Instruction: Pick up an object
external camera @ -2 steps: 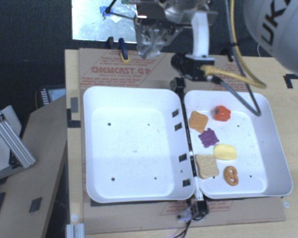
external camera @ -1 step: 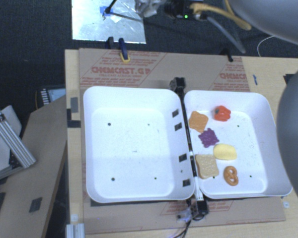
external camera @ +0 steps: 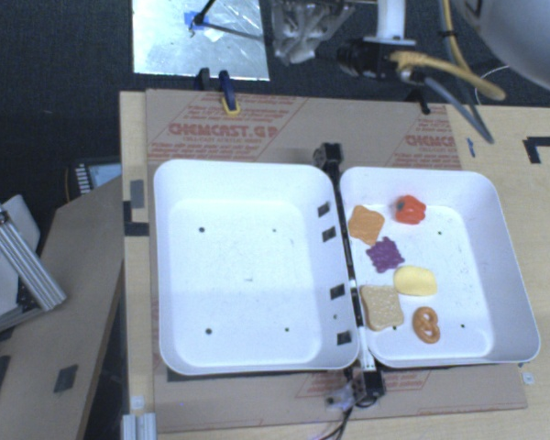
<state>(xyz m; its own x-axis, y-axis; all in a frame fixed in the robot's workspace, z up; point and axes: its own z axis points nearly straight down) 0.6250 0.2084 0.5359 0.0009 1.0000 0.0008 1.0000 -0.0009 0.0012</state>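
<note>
Tomato (external camera: 409,209), small, red-orange, round, dark-stemmed.

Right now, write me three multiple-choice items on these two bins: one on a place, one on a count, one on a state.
1. Which bin holds the toy foods?
A. The left bin
B. The right bin
C. Both bins

2. How many toy foods lie in that bin?
A. Three
B. Nine
C. Six

3. How does the pretzel sit?
A. Lying flat on the bin floor
B. Stacked on the bread slice
C. Hanging over the rim

Answers:
1. B, since the tomato, orange cracker, purple grapes, lemon, bread slice and pretzel all lie right of the divider.
2. C, as those six pieces can be counted one by one.
3. A, because it rests on the white floor, apart from the bread slice beside it.
</note>
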